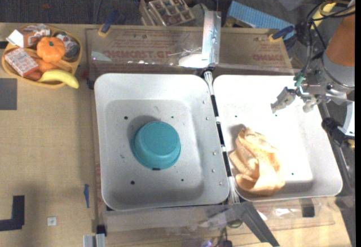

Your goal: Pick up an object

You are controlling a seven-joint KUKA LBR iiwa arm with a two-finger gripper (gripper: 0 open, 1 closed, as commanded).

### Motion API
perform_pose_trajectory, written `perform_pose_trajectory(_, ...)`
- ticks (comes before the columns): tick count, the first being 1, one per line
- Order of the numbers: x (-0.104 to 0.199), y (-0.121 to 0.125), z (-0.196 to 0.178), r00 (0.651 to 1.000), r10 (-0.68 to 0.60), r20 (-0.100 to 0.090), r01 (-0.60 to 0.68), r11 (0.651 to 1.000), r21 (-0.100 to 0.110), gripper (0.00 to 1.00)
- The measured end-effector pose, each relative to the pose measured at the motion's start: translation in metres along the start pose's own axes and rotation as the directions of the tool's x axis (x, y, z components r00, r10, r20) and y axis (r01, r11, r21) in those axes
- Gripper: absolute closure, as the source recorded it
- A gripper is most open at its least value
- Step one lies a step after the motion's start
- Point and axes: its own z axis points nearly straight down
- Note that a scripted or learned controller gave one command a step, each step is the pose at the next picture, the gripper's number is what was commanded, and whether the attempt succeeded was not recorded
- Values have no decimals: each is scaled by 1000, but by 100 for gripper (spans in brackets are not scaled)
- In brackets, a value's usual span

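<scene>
Crumpled cloth [256, 162] lies untouched in the right bin [321, 144]; beyond it the open, empty tool [294, 100] hovers. Pickup not begun.

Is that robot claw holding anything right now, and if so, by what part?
Nothing is held. The gripper hangs open above the right bin, apart from the crumpled tan cloth; the teal bowl sits in the left bin.

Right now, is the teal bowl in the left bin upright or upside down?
Upside down, it seems. The bowl shows a smooth closed dome with a flat top, no hollow or rim opening, resting on the left bin floor.
</scene>
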Motion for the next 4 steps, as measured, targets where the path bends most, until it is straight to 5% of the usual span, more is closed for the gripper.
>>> perform_pose_trajectory(1,52,-60,86,991,-133,0,133,991,0,0)
perform_pose_trajectory(2,-3,-85,128,996,-92,0,92,996,-9,0)
perform_pose_trajectory(3,-3,-84,117,996,-89,1,89,996,-13,100)
perform_pose_trajectory(4,68,-69,33,982,-191,1,191,982,-1,100)
